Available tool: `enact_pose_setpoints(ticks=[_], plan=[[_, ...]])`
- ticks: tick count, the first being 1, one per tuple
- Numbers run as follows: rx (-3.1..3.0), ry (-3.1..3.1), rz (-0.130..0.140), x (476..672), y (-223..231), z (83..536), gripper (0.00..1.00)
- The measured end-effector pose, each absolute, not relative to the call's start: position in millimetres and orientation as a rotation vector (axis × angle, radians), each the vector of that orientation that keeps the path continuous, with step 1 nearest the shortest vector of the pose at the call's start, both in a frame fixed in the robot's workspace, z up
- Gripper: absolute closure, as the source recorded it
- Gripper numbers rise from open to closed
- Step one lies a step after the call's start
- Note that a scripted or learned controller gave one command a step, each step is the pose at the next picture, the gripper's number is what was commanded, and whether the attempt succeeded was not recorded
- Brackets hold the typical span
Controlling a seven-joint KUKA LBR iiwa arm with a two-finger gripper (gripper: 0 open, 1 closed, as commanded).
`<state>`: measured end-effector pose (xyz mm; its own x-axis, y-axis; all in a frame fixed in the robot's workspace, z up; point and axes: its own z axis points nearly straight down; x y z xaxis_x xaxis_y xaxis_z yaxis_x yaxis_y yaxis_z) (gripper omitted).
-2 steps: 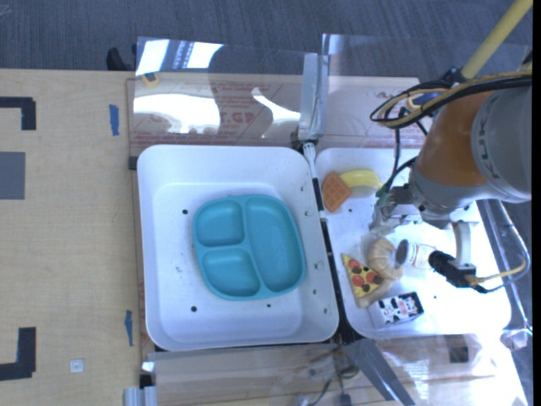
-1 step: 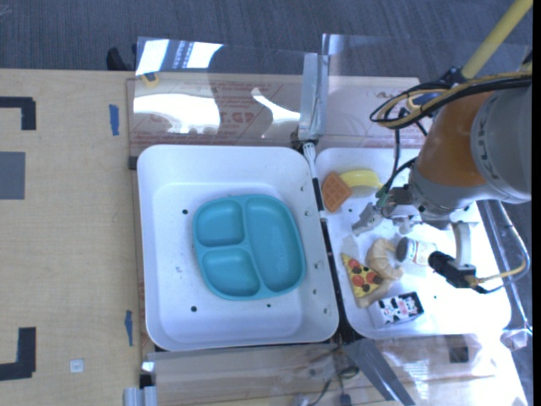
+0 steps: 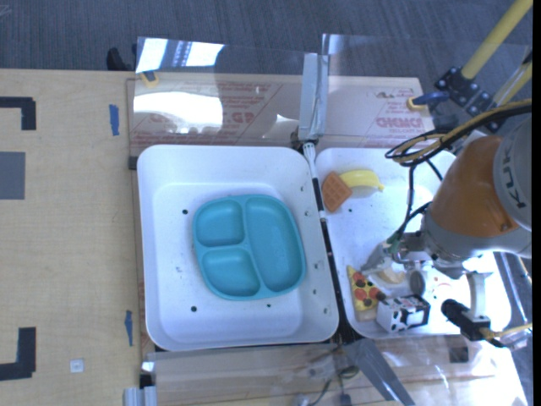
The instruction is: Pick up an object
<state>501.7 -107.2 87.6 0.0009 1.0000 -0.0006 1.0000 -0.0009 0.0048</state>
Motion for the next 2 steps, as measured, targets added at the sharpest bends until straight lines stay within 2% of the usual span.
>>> enact_pose_setpoints(ticks=[1,2], plan=[[2.216,2.211,0.011,504.2,-107.5,99.1,1.00],[2.213,2.221,0.011,481.9,-81.2,188.4,1.00]])
